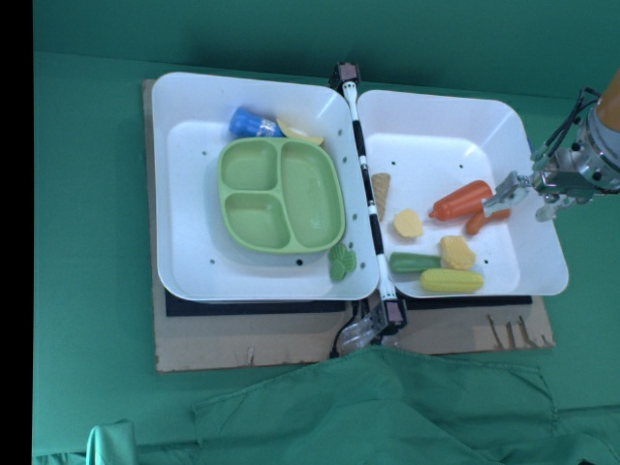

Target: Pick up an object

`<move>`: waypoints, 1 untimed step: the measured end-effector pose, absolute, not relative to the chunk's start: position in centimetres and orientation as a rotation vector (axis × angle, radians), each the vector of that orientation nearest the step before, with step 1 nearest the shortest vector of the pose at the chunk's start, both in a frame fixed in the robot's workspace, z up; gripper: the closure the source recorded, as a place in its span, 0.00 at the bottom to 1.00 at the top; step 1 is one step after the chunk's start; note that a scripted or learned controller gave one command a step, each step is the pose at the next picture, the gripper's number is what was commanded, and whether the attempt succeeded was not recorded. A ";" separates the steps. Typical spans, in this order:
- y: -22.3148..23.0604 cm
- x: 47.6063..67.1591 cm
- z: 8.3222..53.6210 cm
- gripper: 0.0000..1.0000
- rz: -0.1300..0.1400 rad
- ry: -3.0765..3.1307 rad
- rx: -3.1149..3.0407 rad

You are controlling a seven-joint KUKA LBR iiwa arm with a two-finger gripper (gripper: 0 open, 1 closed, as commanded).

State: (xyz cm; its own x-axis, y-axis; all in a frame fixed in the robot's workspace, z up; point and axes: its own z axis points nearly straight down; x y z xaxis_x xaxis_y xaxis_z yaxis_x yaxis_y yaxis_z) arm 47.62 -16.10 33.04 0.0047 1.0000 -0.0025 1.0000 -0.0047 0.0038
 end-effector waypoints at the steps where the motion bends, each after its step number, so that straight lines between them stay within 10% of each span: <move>1: -14.5 51.3 23.4 0.00 -0.005 2.223 2.226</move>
